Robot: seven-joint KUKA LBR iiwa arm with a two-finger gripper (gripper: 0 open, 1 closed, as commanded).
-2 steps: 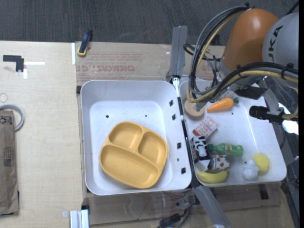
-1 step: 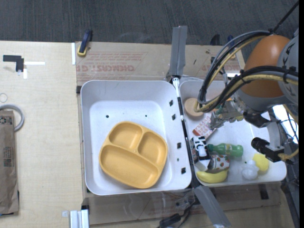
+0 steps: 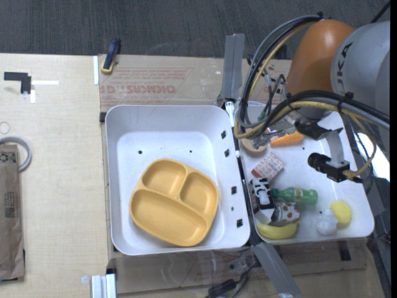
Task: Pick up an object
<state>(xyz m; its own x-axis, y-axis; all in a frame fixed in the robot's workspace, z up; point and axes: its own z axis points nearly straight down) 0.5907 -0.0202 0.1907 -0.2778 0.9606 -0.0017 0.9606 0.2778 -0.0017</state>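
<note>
Grey arm over our right bin (image 3: 366, 225).
We cannot tell the claw's (image 3: 263, 132) state; a carrot (image 3: 287, 139) lies just right, a green bottle (image 3: 296, 196) below it.

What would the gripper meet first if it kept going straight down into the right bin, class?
Probably the orange carrot-like piece near the bin's far end; the gripper sits behind cables, so depth is uncertain.

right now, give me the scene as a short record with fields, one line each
left bin: holds a yellow divided plate
right bin: green bottle, banana, lemon, orange carrot-like piece, small red and white packet
arm: grey with orange band, over the right bin's far end
gripper: hidden among cables, state unclear
object lifted: none seen
</note>
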